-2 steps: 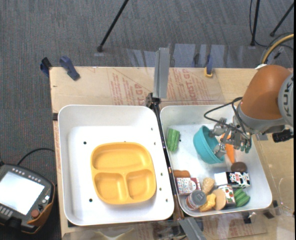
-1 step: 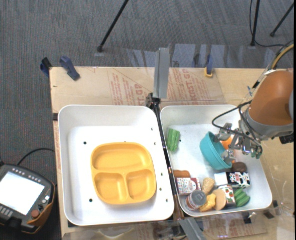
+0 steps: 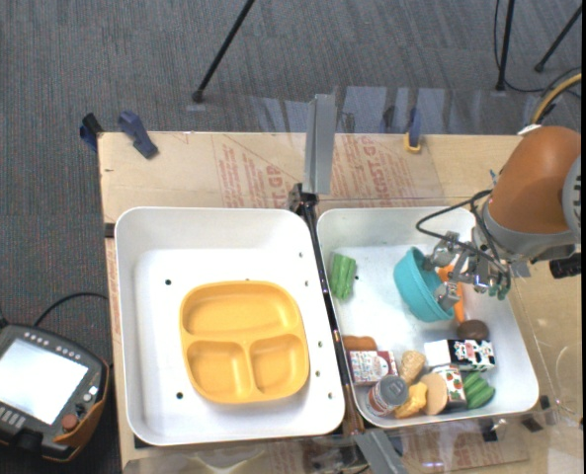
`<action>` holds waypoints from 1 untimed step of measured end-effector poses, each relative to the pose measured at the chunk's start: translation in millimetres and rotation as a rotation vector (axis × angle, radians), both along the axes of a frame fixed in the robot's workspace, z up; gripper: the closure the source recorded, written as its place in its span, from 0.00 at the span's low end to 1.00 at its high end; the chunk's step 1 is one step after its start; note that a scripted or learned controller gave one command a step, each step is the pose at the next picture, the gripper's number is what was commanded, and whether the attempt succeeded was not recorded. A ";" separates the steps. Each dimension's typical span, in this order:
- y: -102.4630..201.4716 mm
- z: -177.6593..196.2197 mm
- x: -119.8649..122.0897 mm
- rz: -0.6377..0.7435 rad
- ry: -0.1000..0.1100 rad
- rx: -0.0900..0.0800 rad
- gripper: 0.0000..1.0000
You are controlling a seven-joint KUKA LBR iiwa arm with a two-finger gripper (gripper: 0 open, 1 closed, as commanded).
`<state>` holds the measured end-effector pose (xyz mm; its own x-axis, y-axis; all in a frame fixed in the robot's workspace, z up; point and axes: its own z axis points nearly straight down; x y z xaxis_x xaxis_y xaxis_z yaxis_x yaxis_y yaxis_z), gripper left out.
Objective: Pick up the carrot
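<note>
1. Grey carpet beyond the bench (image 3: 223, 166); tripod legs stand on it, and a teach pendant (image 3: 36, 388) lies at lower left.
2. Left bin (image 3: 144, 265): a yellow divided tray (image 3: 243, 341) sits in the middle.
3. Right bin (image 3: 372, 240): green item (image 3: 343, 275) near the left wall, teal bowl (image 3: 419, 284) tipped on its side, and a clutter of toy food and small cartons along the front edge.
4. Arm enters from the right, orange band above the wrist. Pincer (image 3: 459, 282) is low, just beside the bowl's right side.
5. Carrot (image 3: 459, 308): an orange sliver shows right under the pincer, against the bowl. Whether the pincer is spread or pinching it, cannot tell.
</note>
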<state>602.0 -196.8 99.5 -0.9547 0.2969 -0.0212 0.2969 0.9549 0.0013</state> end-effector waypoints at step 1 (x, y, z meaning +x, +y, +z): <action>1.4 9.5 1.1 0.005 -0.003 0.000 1.00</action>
<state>603.1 -195.4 109.0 -0.9561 0.2920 -0.0237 0.2920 0.9564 0.0022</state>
